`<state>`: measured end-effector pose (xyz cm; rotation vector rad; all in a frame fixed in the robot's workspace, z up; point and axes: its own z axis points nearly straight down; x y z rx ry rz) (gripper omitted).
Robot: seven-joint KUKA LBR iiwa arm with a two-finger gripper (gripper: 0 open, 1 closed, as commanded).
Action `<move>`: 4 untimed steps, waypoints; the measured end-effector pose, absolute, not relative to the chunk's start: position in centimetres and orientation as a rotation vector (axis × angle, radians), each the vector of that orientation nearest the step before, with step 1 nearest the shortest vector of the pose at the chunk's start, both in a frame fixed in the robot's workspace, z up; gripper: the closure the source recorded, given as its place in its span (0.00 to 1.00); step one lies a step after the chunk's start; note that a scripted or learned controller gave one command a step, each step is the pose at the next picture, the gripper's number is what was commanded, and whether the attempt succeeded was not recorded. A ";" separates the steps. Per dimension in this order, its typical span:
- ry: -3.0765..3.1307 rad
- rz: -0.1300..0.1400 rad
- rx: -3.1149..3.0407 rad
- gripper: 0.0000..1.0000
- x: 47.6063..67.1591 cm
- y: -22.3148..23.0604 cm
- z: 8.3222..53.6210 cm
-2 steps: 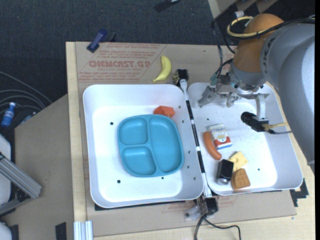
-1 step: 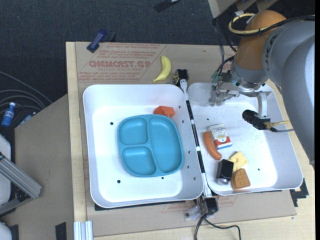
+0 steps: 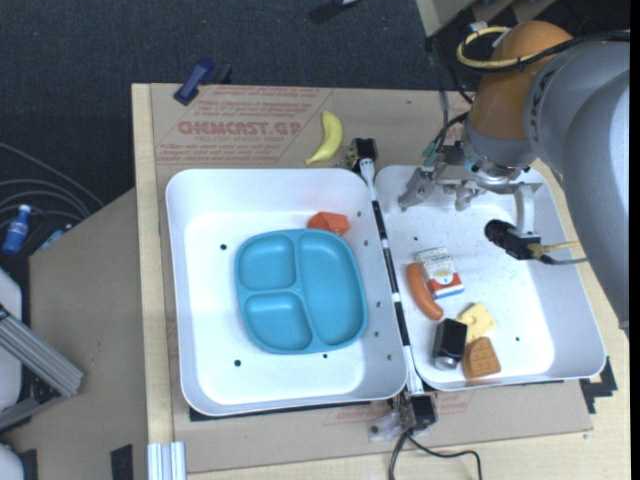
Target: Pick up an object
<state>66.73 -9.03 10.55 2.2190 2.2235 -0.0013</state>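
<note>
Above right bin's (image 3: pixel 560 353) 12 o'clock edge, gripper (image 3: pixel 450 190) hovers w/ finger state hard to tell, toy hot dog (image 3: pixel 424 291) & snack box (image 3: pixel 440 270) at 6 o'clock.

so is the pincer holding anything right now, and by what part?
Cannot tell. The pincer sits low over the back of the right bin, and nothing is visibly between its fingers. The toy items lie apart, nearer the front.

The arm (image 3: pixel 590 98) runs off the right edge.
</note>
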 end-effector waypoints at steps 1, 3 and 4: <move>2.223 -0.003 2.223 0.00 66.6 -9.2 8.5; 2.223 -0.002 2.221 0.00 66.7 -9.2 9.5; 2.222 0.000 2.220 1.00 66.7 -9.1 10.6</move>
